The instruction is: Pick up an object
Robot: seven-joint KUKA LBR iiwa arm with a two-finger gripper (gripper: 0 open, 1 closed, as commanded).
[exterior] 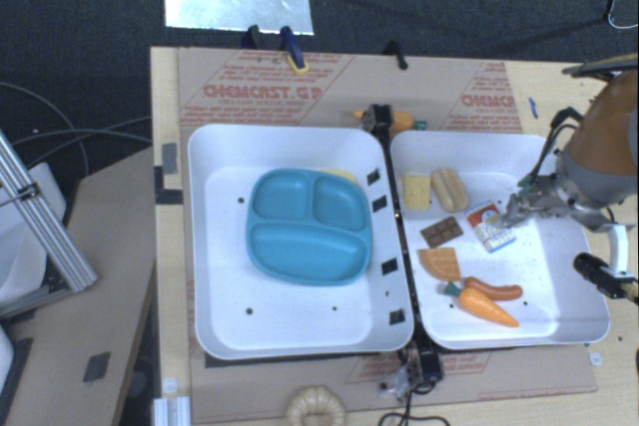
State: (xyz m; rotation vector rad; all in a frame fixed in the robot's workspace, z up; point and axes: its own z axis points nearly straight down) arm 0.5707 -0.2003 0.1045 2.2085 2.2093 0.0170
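At three o'clock in the right bin [569, 319], the gripper [514, 212] touches a small glossy carton [491, 227]; its grip cannot be told. A smooth orange carrot [486, 306] lies at six o'clock.

— What do we see on the bench [329, 75]?

— A brown printed board covers it, and two white bins sit on that, touching side by side: the left bin [215, 244] and the right bin [574, 314].

— And relative to the fingers?

— We place the right bin under them; the left bin lies well to their left.
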